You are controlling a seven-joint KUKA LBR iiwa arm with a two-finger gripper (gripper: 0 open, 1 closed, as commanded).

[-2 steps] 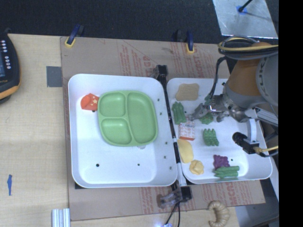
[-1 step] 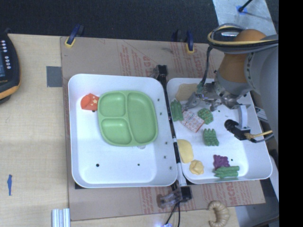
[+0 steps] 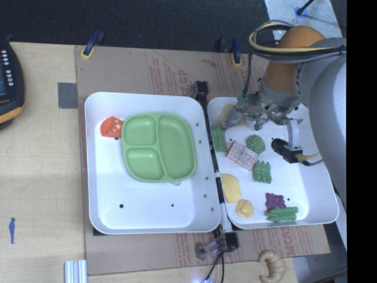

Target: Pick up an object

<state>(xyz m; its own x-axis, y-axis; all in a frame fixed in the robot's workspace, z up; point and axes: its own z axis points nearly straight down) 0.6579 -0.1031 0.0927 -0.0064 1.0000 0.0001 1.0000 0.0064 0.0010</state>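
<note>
Objects for picking lay in the right bin (image 3: 318,214). From left: red toy (image 3: 111,127) beside green divided plate (image 3: 159,146) in left bin (image 3: 106,211). Then green strip (image 3: 219,138), yellow pieces (image 3: 231,187), patterned packet (image 3: 241,154), green clusters (image 3: 255,143), purple piece (image 3: 274,201). Gripper (image 3: 254,114) hovered at that bin's far end, nothing visibly caught. Jaws' state: cannot tell. Nearest candidates, strip and packet, sat just toward the camera from the gripper; strip's long axis ran along the bin wall.

right bin (image 3: 318,214) crowded with toys | left bin (image 3: 147,214) front floor free | green tray (image 3: 159,146) blocks centre
</note>
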